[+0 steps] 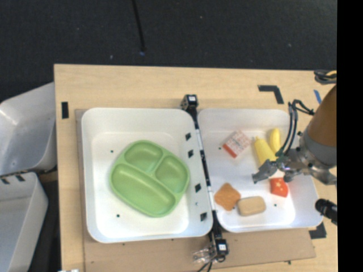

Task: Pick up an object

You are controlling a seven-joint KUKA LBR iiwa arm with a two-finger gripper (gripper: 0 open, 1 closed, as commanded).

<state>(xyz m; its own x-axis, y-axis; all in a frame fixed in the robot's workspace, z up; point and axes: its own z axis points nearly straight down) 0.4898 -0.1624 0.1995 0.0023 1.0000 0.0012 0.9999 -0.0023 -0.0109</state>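
My gripper (274, 176) hovers low in the right bin (249, 120), near its right side, and looks open, with one grey finger (260, 175) splayed out to the left. A small red block (278, 187) lies just below the fingertips, not held between them. A long yellow piece (262, 151) and a shorter yellow one (274, 138) lie right behind the gripper. Further left are a red and white packet (236, 144), a round brown biscuit (227, 196) and a beige bread-like piece (250, 206).
The left bin (96, 135) holds a green divided plate (149, 178). A ridge with black clips (199, 163) separates the two bins. The arm's orange band (324, 123) and cables stand over the right bin's right edge.
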